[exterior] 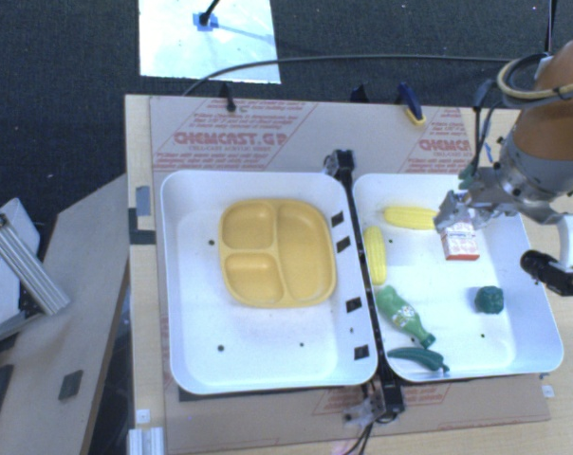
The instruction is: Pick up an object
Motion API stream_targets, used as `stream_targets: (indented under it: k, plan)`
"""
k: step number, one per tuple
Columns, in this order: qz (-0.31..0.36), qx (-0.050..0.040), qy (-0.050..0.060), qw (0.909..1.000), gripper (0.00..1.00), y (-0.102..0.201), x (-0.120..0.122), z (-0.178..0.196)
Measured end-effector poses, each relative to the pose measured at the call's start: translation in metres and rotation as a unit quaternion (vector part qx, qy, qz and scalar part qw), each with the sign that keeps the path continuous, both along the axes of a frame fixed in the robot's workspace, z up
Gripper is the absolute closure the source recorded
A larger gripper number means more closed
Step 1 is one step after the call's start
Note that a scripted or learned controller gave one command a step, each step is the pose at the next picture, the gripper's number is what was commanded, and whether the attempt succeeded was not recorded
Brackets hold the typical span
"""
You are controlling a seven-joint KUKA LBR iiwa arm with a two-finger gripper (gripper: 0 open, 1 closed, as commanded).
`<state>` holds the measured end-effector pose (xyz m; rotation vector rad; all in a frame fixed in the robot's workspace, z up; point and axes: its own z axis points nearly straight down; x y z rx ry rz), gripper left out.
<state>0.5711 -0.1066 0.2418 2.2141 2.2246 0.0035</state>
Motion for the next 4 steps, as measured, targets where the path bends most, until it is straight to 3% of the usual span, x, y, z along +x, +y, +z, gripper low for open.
stream_targets:
  k: [1, 3, 4]
  plan:
    - [0.002, 0.0007, 0.001, 1.0, 1.0, 0.053, -0.007, -0.014]
    - [0.003, 0.0011, 0.002, 1.0, 1.0, 0.157, -0.03, -0.005]
    - [0.002, 0.0009, 0.002, 1.0, 1.0, 0.21, -0.031, -0.022]
